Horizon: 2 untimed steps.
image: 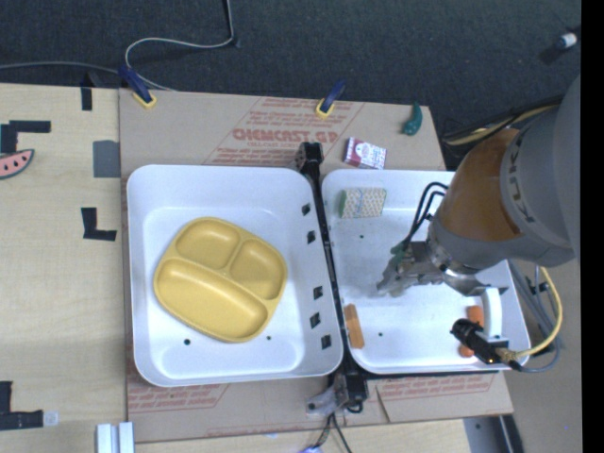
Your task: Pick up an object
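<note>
In the right bin (pixel 377 347) a pale green sponge-like block (pixel 363 202) lies at the far left corner. A small orange stick (pixel 353 325) rests by the near left wall. An orange and white item (pixel 477 314) peeks out under the arm at the right side. My gripper (pixel 396 279) hangs low over the middle of this bin's floor, apart from all three objects. The grey arm with its orange band (pixel 481 201) covers the bin's right part.
The left bin (pixel 151 347) holds a yellow divided tray (pixel 221 277). A black divider (pixel 321 253) runs between the bins. Outside, at the back, lie a red and white packet (pixel 363 153), a green piece (pixel 413 118) and two yellow clamps (pixel 140 88) (pixel 330 102).
</note>
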Available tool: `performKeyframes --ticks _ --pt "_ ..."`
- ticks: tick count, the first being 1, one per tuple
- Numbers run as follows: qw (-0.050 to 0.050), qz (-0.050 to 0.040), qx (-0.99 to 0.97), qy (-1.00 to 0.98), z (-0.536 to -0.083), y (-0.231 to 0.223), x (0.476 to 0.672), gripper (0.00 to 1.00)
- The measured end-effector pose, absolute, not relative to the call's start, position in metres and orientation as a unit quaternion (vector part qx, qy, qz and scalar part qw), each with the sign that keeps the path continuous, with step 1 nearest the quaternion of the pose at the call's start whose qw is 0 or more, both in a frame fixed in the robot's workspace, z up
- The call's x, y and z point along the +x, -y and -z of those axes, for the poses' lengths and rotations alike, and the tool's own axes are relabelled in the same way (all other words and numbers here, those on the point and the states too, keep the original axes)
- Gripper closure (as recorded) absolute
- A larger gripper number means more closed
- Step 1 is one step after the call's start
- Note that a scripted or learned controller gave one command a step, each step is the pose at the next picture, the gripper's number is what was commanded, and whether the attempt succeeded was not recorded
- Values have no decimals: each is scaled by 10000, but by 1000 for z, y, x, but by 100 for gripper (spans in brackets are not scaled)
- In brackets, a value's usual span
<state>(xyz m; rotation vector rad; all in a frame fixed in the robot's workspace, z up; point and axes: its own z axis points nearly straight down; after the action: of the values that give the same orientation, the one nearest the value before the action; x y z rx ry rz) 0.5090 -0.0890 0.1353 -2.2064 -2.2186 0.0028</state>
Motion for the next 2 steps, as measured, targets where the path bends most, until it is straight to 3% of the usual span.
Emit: performKeyframes --ticks 2 --pt "83 -5 -7043 7099 -153 87 509 100"
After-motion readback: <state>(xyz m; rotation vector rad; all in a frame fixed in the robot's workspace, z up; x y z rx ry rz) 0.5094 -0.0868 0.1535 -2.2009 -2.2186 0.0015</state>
